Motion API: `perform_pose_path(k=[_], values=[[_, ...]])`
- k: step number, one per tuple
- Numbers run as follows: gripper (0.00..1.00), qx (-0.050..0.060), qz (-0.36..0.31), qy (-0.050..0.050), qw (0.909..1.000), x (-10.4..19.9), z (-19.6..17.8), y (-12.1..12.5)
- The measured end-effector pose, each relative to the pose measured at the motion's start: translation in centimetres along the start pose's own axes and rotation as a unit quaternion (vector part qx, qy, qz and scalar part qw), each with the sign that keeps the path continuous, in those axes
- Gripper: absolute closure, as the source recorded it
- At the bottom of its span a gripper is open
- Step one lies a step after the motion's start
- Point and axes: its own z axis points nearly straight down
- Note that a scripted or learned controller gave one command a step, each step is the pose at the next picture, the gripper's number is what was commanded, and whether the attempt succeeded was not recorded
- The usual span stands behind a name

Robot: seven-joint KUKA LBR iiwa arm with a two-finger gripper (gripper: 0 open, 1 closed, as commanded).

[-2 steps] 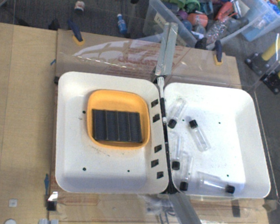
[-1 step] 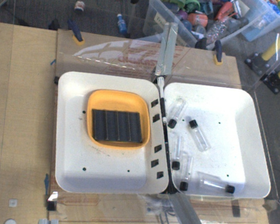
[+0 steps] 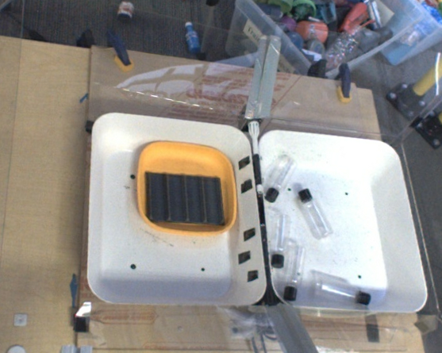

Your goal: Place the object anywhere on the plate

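Observation:
An orange plate [image 3: 153, 157] with rounded corners lies in the left white bin [image 3: 108, 246], toward its back middle. A dark grey ribbed rectangular block [image 3: 184, 199] rests flat on the plate and covers most of its inner surface. In the right white bin [image 3: 373, 174] lie several clear vials with black caps. One vial [image 3: 313, 211] is near the middle, another vial [image 3: 279, 176] is by the divider, and a third vial [image 3: 338, 288] is at the front.
A row of black clips [image 3: 248, 215] runs along the seam between the bins. A metal post [image 3: 263, 77] stands behind the seam. A clear tub of colourful toys [image 3: 344, 19] sits at the back right, off the bench.

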Motion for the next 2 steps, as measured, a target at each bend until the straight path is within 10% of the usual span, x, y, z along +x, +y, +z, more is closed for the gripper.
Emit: perform_pose_path(k=[2], values=[[1.0,-0.003,0.0,-0.012,0.9999,-0.2,-2.7,0.1]])
